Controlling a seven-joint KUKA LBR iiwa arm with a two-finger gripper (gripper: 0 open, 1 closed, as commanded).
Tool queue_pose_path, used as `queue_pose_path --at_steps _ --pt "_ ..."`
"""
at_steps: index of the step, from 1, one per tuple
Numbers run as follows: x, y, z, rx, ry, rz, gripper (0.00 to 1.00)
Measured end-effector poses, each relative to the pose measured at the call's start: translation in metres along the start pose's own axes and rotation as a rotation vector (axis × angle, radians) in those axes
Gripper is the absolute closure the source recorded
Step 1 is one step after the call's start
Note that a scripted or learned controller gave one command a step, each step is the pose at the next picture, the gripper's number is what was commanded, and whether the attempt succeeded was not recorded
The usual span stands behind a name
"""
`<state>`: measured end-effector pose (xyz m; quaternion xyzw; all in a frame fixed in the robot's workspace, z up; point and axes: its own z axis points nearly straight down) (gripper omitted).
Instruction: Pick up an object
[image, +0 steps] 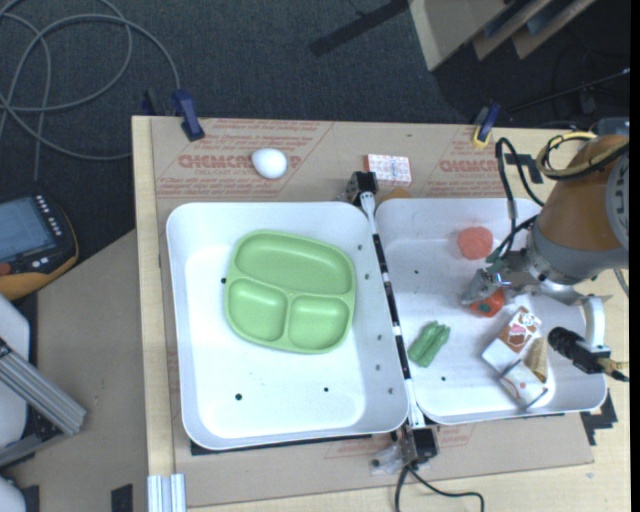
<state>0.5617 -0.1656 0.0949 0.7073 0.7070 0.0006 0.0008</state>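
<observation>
I see the gripper (487, 290) low in the right bin (440, 400), its fingers down at a small red-and-green piece (488, 303); I cannot tell from this angle whether they are spread or closed, or whether they have anything. The arm (585, 215) comes in from three o'clock, with black cable looped over it.

Around the gripper: a flat red round thing (476, 241) just beside it at twelve o'clock, a green pod-shaped item (430, 343) at about eight o'clock, and at four to five o'clock two small cartons (520, 352), white with red and brown printing too small for me to read, lying touching each other near the bin's lower right corner. The cartons sit close under the arm.

The left bin (200, 400) carries a light green divided plate (292, 291) with three sections.

On the cardboard sheet (320, 140) behind the bins I can read red lettering that looks like "CHEMCO…", printed twice. A white egg-like ball (269, 162) and a small patterned box (389, 168) lie on it, and blue clamps (187, 114) pin its back edge.
</observation>
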Motion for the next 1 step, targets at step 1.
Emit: queue_pose_path --at_steps 1 --pt "0.0773 0.0285 -0.0906 -0.001 0.001 -0.003 1.0"
